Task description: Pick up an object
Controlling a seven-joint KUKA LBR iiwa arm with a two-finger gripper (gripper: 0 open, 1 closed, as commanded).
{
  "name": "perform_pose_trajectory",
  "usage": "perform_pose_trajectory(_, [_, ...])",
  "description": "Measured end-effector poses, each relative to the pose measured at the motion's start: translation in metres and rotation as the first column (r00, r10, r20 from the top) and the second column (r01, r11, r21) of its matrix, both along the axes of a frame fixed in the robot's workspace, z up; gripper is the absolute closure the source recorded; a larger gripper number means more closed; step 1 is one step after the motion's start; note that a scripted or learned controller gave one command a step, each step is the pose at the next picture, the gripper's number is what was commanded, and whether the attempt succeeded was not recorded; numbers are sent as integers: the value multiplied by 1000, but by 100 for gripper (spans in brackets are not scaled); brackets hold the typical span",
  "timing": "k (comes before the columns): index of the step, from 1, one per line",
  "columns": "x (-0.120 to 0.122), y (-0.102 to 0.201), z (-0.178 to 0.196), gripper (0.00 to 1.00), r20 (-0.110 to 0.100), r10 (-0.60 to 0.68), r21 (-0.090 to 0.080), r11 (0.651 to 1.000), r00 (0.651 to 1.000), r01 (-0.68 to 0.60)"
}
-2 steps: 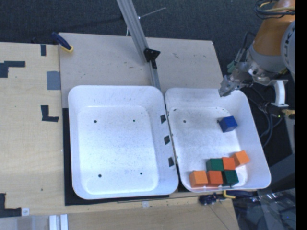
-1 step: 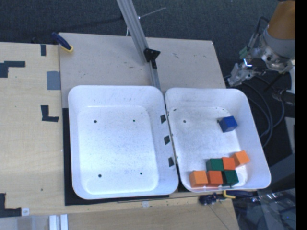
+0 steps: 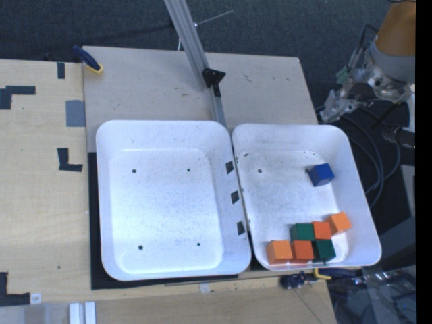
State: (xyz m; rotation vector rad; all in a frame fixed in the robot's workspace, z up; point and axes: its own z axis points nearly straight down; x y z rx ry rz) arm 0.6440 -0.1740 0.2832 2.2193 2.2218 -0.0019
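Note:
The right bin (image 3: 283,140) holds a blue block (image 3: 320,174) near its right wall. Several orange and green blocks cluster in its near right corner, among them an orange block (image 3: 279,251) at the left end, a green block (image 3: 303,232) and a tilted orange block (image 3: 341,222) by the rim. My gripper (image 3: 335,105) hangs outside the bin, above and beyond its far right corner, at the end of the grey arm with the orange band (image 3: 397,29). Nothing of the blocks is near it.
The left bin (image 3: 162,201) lies beside the right one. A slanted aluminium bar (image 3: 189,36) with a black clip (image 3: 213,77) reaches down to the gap between the bins. Black cables (image 3: 378,147) run along the right. A blue and yellow tool (image 3: 88,58) lies far left.

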Motion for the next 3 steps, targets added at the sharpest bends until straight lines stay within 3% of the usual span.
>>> perform_pose_trajectory(3, [2, 154, -46, 100, -3, 5, 3, 1000, 1000, -5])
